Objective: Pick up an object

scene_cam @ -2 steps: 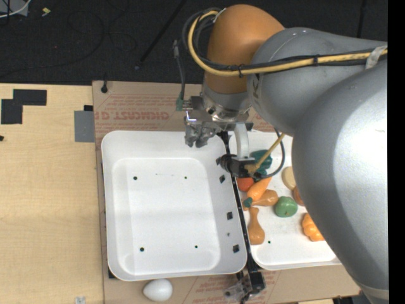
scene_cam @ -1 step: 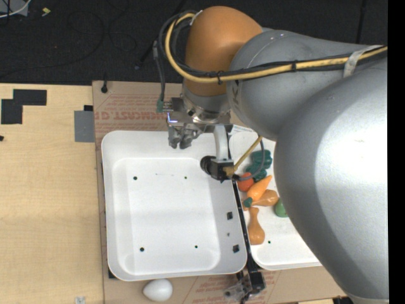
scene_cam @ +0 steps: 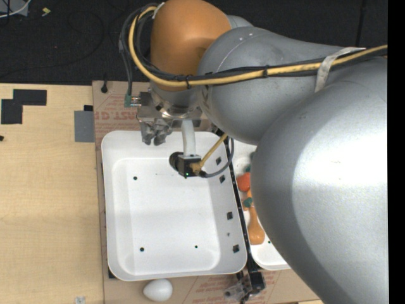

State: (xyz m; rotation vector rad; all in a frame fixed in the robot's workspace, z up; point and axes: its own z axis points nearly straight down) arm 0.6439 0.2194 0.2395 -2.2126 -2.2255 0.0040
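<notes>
My gripper (scene_cam: 154,133) hangs from the orange band of the arm over the far rim of the left white bin (scene_cam: 120,233). Its fingers (scene_cam: 147,136) stand a little apart, open, with nothing between them. A black part on a white post (scene_cam: 185,163) of the wrist reaches down over the bin's far right floor. In the strip of the right bin (scene_cam: 269,258) that shows past the arm lie an orange-red object (scene_cam: 243,182) and an orange, elongated one (scene_cam: 255,230). The arm hides the rest of that bin.
A white egg-shaped object (scene_cam: 157,289) lies outside the bins, on the board just in front of the left bin. A black divider with clips (scene_cam: 235,214) runs between the two bins. Bare wooden bench (scene_cam: 44,201) stretches to the left.
</notes>
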